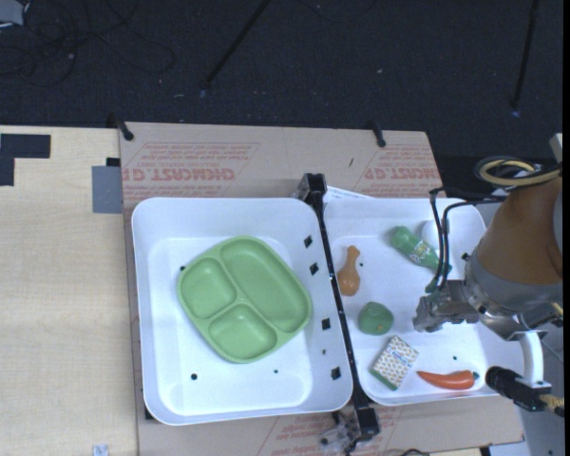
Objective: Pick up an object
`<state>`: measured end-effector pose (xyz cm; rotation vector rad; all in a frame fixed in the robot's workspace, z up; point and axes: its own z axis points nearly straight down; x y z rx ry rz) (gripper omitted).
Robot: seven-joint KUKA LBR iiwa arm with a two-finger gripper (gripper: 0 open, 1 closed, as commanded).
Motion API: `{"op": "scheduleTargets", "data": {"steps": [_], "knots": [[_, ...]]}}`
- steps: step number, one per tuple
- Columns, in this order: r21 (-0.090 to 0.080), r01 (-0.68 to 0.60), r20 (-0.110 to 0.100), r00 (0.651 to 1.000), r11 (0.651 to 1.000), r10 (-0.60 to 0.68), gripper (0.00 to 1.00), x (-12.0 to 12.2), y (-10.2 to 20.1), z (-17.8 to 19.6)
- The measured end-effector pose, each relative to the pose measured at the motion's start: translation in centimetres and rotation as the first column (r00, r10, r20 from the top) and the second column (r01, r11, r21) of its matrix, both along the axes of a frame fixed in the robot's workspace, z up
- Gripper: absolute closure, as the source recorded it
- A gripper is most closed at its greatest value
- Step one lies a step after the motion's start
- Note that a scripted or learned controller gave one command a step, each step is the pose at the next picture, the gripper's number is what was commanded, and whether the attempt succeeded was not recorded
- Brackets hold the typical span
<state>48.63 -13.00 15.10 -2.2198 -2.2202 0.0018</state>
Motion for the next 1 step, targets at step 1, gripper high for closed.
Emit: {"op": "scheduleTargets", "data": {"steps": [1], "knots": [[0.000,0.000,-0.002,1.000,1.000,0.000,1.00,-0.45,-0.43,4.07]]}}
